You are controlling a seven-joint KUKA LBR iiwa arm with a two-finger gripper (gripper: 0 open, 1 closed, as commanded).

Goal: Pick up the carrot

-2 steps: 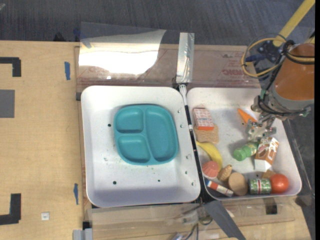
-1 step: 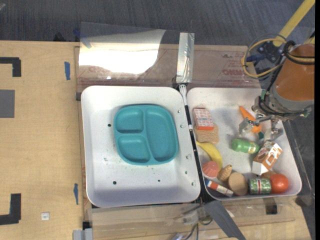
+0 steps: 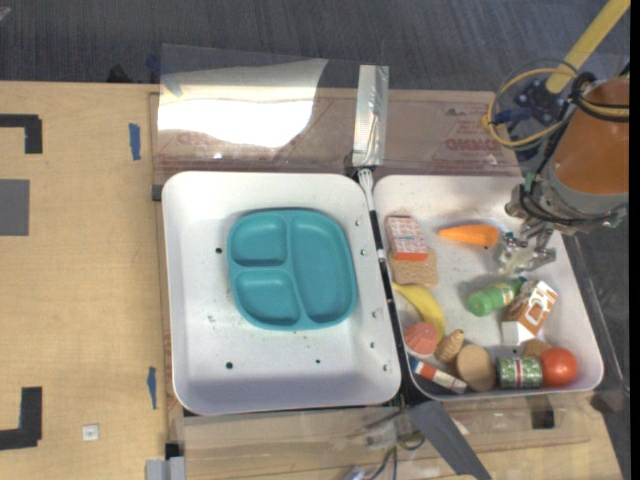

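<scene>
Carrot (image 3: pixel 469 235) lies in the right bin (image 3: pixel 585 308), upper middle of it, on the bare white floor, pointed end toward the left — nothing gripping it.

Nearest the camera, along the right bin's front edge: a red tomato (image 3: pixel 560 366), a green-labelled can (image 3: pixel 519 372), a brown potato (image 3: pixel 475 365) and a red-and-white tube (image 3: pixel 436 374). Just behind those, a yellow banana (image 3: pixel 423 306), a green bottle (image 3: pixel 490 299) and an orange-and-white carton (image 3: pixel 535 309). Further back, a snack box (image 3: pixel 407 238) w/ a slice of bread (image 3: pixel 414 267) against it, close to the bin's left wall.

Left bin (image 3: pixel 190 268) holds a teal divided plate (image 3: pixel 293 267), roughly centred.

Gripper (image 3: pixel 525 251) hangs over the right bin, just right of the carrot's thick end, apart from it — whether its fingers are spread or pressed together, can't tell from this angle. Above it the orange band of the arm (image 3: pixel 595 148), w/ blue and yellow cables (image 3: pixel 530 103) looped at the far side.
</scene>
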